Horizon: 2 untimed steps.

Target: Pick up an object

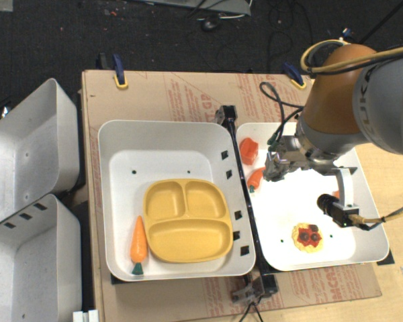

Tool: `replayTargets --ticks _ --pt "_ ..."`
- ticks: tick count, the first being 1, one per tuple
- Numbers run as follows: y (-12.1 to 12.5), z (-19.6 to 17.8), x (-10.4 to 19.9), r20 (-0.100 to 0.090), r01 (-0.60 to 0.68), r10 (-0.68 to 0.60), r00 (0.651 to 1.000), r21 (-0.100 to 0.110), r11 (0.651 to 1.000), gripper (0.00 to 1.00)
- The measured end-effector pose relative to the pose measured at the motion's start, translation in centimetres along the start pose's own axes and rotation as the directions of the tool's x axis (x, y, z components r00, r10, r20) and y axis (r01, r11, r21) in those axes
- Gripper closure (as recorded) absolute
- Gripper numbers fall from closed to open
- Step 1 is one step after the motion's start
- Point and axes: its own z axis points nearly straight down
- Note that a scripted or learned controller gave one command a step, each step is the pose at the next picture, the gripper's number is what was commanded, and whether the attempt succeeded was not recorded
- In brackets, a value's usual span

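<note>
My gripper [277, 168] hangs over the left part of the right bin [369, 200], under the orange wrist band. Just left of it lie two orange-red pieces: one [248, 150] near the bin's back left corner and a smaller one [255, 178] close to the gripper's tip. A yellow toy with red and dark spots [307, 237] lies near the right bin's front. In the left bin [114, 180] a yellow divided plate [188, 221] lies flat, with an orange carrot [139, 243] beside its left edge.
A black divider with clips [238, 193] runs between the two bins. A black part on a cable [337, 210] sits over the right bin's right side. White containers [27, 180] stand left of the bench.
</note>
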Motion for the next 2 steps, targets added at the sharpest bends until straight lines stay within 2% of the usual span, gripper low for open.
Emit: replayTargets --ticks 1,2 --pt "2.1 -1.3 5.6 0.0 0.0 0.0 1.0 0.0 1.0 1.0" --pt "4.3 -0.5 10.5 0.003 -0.006 0.006 1.0 0.003 1.0 1.0"
